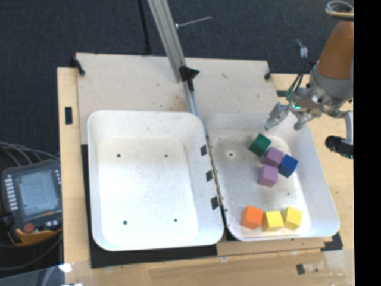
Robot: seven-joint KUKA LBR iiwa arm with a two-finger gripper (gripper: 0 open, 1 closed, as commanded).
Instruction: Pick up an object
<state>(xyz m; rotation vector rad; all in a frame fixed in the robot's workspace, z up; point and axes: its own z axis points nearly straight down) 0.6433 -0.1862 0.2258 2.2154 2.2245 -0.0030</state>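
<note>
Gripper [289, 119] at the upper right of the frame, over the far edge of the right bin [315, 186], its two fingers [274, 118] spread apart with nothing between them. The grey arm with its orange band [338, 43] rises behind it toward the right edge. Just below and left of the fingers, apart from them, lies a green cube [260, 145]; touching it in a cluster are two purple cubes [274, 157] [268, 175] and a blue cube [288, 165]. Along the bin's near wall sit an orange cube [252, 217] and two yellow cubes [273, 220] [293, 217] in a row. The left bin [149, 177] adjoins at centre. A metal rail [166, 31] slants down from the top of the frame; a handheld control pendant [31, 198] lies at the lower left.
</note>
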